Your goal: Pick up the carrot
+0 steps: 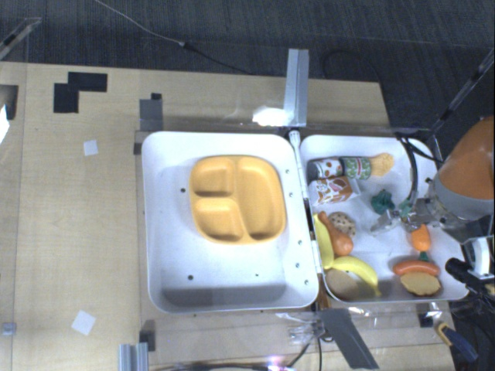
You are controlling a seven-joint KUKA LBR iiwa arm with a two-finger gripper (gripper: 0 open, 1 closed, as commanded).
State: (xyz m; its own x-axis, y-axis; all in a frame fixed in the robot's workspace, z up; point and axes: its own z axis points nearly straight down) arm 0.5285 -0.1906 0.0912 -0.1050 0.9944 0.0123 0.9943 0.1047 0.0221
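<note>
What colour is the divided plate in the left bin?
Yellow-orange all over, no pattern; the divided plate shows clearly in the camera view.

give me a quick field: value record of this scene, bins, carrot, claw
left bin: holds a yellow divided plate
right bin: toy foods, among them a banana, a hot dog and a bottle
carrot: orange, near the right bin's right side, above the hot dog
claw: low in the right bin, just left of the carrot; carrot not seen between its fingers
arm: reaches in from the right

End effector (396,216) above right bin (387,296), carrot (421,239) beside it.
</note>
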